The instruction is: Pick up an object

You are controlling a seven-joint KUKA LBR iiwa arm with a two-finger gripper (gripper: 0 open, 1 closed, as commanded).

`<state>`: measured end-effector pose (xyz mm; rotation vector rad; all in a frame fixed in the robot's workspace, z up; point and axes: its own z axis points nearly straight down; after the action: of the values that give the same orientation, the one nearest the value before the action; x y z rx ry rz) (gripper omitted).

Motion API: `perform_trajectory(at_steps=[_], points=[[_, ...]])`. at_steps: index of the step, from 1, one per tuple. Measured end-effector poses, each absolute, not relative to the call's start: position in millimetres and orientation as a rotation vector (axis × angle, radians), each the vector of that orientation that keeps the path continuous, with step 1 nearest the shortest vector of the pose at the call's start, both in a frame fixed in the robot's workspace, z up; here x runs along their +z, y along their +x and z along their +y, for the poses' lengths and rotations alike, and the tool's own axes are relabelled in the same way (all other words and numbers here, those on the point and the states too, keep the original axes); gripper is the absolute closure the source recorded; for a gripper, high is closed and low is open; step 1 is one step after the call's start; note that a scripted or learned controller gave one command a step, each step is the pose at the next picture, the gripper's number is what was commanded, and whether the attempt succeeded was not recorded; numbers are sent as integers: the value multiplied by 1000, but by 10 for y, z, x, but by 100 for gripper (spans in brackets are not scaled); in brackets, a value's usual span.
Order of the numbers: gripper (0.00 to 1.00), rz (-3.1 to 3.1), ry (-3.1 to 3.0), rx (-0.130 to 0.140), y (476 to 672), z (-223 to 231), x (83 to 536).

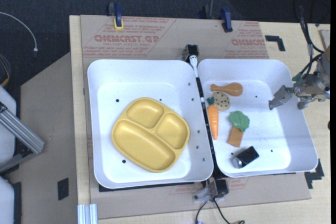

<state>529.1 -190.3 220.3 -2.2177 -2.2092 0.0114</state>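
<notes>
the claw (292, 98) is hanging over the right bin (273, 72), near its right wall. its two grey fingers (279, 97) are standing spread apart, one pointing toward the bin's middle and the other lying close to the wall, and nothing is sitting between them. whether the tips are touching the bin floor is not clear.

the things to pick are all lying left of the claw in the right bin. a drumstick (228, 89) is resting nearest the bin's far side. just below it a cookie (221, 100) is sitting beside a carrot (212, 120), which is lying along the bin's left wall. a broccoli (239, 120) is touching the top of a brown block (235, 136), and a black block (245, 156) is lying nearest the bin's front edge.

a yellow plate (150, 134) is filling the middle of the left bin (105, 86).
</notes>
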Motion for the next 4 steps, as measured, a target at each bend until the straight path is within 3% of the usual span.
perform_trajectory(at_steps=[1,2,4], points=[[0,-2222,-2221,0,5320,-1898,2275],[0,-2217,-2218,4,5384,-1966,1749],[0,-2219,-2219,2,5284,-1892,823]])
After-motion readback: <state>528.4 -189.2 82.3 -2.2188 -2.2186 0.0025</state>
